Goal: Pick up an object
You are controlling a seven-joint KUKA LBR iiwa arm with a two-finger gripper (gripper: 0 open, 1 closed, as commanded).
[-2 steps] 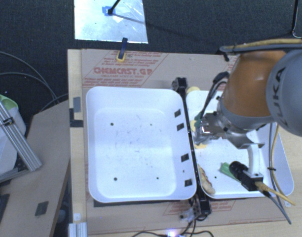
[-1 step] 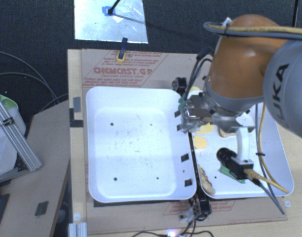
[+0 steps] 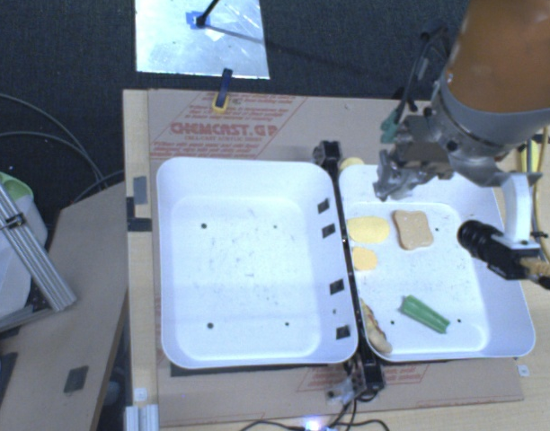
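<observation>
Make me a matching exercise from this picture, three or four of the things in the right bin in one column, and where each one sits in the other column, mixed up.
Things:
1. bread slice
2. green piece
3. large yellow disc
4. peanut-like piece

Places:
A. against the divider, at the near corner of the right bin
B. near middle of the bin floor, lying at a slant
C. just below the gripper
D. left of the bread, close to the divider

Pairs: 1-C, 2-B, 3-D, 4-A
</observation>
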